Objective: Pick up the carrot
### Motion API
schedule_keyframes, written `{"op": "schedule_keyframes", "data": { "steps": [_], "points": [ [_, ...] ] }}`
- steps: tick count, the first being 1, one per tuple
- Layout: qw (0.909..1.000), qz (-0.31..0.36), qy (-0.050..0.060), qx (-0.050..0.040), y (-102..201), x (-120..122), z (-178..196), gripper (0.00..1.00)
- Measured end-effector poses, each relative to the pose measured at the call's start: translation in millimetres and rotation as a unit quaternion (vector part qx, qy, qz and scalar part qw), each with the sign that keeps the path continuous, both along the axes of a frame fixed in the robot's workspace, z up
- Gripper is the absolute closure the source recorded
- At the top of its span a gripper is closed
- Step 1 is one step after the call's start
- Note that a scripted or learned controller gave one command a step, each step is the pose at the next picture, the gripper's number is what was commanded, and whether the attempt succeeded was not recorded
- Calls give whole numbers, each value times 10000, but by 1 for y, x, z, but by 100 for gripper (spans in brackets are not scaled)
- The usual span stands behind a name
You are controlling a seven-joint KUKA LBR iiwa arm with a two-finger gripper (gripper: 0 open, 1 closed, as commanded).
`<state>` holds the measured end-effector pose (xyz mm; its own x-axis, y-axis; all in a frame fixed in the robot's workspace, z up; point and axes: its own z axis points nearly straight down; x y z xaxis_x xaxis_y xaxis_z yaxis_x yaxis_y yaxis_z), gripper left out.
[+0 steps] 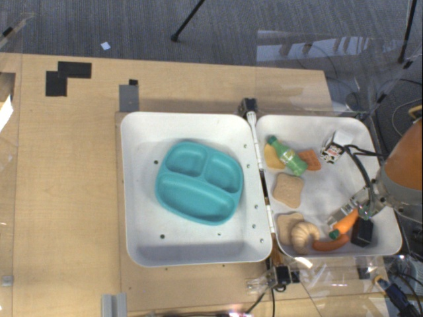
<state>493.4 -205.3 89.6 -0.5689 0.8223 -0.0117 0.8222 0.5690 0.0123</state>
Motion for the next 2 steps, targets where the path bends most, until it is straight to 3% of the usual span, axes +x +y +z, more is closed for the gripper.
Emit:
{"op": "schedule_keyframes", "data": {
  "steps": [1,2],
  "points": [
    [10000,0,-39,2,1,4,13,100],
    [9989,477,0,7,93,-1,104,100]
  ]
}}
